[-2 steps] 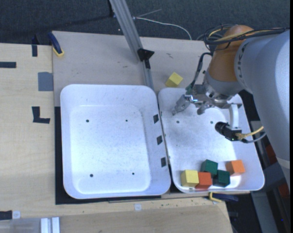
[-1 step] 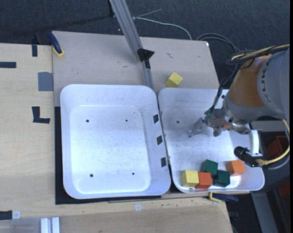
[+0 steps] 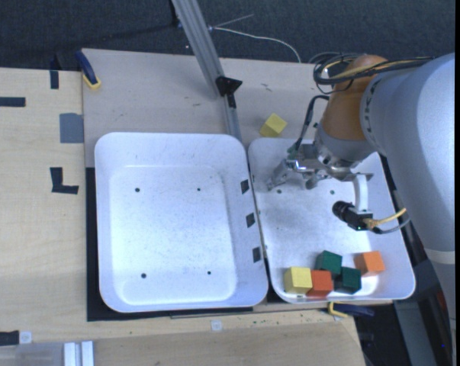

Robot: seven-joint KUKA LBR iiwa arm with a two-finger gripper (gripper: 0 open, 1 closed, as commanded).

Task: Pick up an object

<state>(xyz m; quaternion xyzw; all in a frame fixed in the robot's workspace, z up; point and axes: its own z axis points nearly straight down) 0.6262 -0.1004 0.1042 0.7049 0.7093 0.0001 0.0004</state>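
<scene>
A: Where is the grey arm's two-finger gripper point(image 3: 291, 172) hanging right now?

B: It is hovering over the upper part of the right-hand shallow white bin point(image 3: 306, 219), toward that bin's 11 o'clock corner. Its thin metal fingers point(image 3: 278, 178) are pointing toward 8 o'clock with nothing between them; whether they are spread wide or narrow, the view is too small to tell.

A: And the things to pick?

B: They are sitting well apart from it, bunched at the bin's 6 o'clock edge: a yellow block point(image 3: 297, 279), a red-orange block point(image 3: 320, 282), two dark green blocks point(image 3: 338, 271) and an orange block point(image 3: 372, 262). Another small yellow cube point(image 3: 274, 125) is lying on the tan counter point(image 3: 153, 90), just beyond the bin's 12 o'clock rim.

A: What could be going wrong?

B: Closing here would probably be grabbing air. Among the cluster, the blocks are touching, so a finger may be landing on a neighbour and shoving the pile against the wall.

A: Anything hidden?

B: The bulky arm is covering the bin's 3 o'clock side, and the wrist is blurring into cables.
</scene>
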